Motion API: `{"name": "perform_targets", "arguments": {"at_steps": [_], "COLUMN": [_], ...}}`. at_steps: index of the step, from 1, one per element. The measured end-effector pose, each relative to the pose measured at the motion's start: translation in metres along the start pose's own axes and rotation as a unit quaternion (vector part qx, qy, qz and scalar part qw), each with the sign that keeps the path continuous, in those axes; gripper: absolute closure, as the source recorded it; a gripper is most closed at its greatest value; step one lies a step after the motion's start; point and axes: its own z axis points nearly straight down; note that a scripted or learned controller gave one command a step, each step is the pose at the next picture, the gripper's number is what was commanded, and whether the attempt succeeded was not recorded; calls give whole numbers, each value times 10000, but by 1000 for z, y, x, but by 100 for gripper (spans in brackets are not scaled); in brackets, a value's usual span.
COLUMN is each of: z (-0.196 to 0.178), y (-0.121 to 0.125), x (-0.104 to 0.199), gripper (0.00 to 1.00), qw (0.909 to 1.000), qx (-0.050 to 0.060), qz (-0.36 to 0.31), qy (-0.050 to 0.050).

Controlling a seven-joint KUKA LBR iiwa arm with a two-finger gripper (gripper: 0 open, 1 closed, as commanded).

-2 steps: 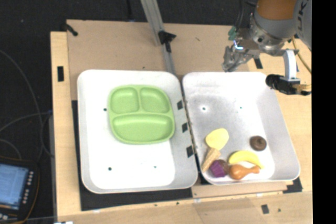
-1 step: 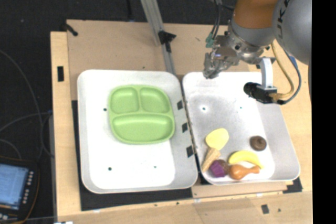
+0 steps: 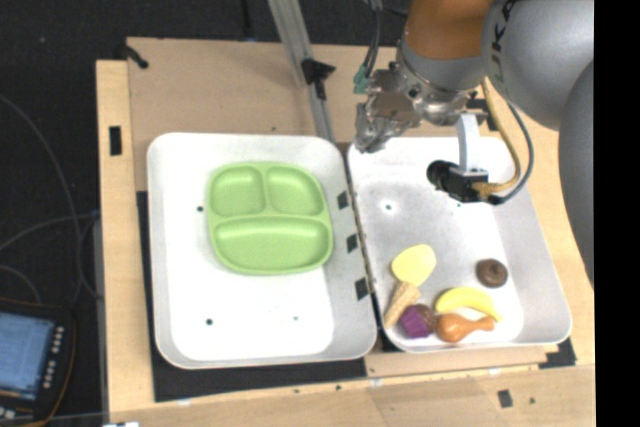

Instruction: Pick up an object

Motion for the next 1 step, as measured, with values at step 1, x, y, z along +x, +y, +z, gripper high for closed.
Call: {"name": "perform_targets", "arguments": {"at_steps": [1], "z": [19], "y": [-9], "x": [59], "gripper": [100], "qw": [10000], "qx": [8], "qz": [-4], "qy": [-1]}}
